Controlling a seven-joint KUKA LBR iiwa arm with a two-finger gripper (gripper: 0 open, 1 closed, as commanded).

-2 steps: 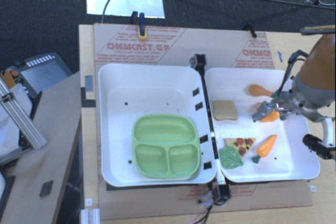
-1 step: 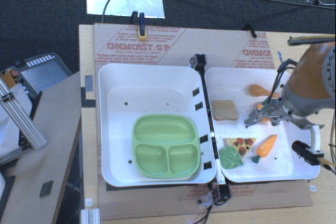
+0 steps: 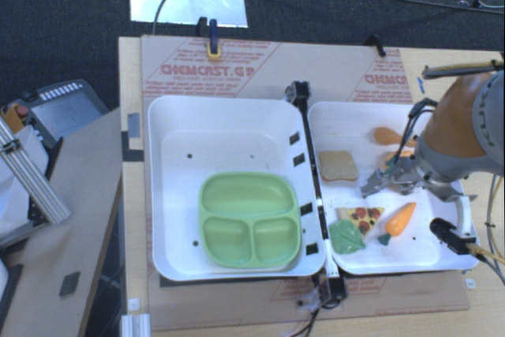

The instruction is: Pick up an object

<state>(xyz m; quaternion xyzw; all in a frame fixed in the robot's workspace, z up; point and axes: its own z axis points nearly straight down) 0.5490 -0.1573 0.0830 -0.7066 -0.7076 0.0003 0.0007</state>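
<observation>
Beside the jaws (image 3: 377, 187), bread slice (image 3: 338, 166), untouched

The tabletop (image 3: 130, 170) carries a printed cardboard sheet (image 3: 260, 63), and on that sheet sit two white bins. The left bin (image 3: 170, 130) touches the right bin (image 3: 347, 118) (black clips join their shared rim).

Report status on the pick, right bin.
Gripper low in right bin, nothing seen between fingers. Carrot, pizza slice, bread slice lying loose nearby. Green tray sits in left bin, out of the way.
</observation>
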